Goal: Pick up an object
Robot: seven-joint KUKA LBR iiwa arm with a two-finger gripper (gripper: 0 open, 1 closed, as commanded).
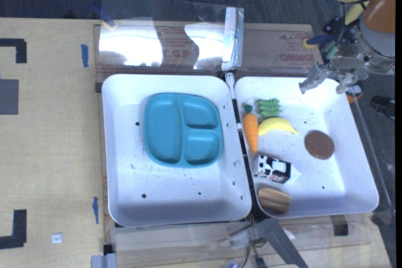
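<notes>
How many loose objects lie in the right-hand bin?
6: green item and carrot by the divider, banana beside them, brown disc right, black-and-white item and wooden piece at front.

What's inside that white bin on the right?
The right bin holds a carrot, a banana, something green, a brown disc, a black-and-white item and a wooden piece. Anything beneath them is hidden.

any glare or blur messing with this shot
Camera view: strong glare whites out the clear panel behind the bins; the far corner of the right bin is brightly washed under the gripper; the carrot, banana and blue divided plate read sharp, with soft shadows.
</notes>
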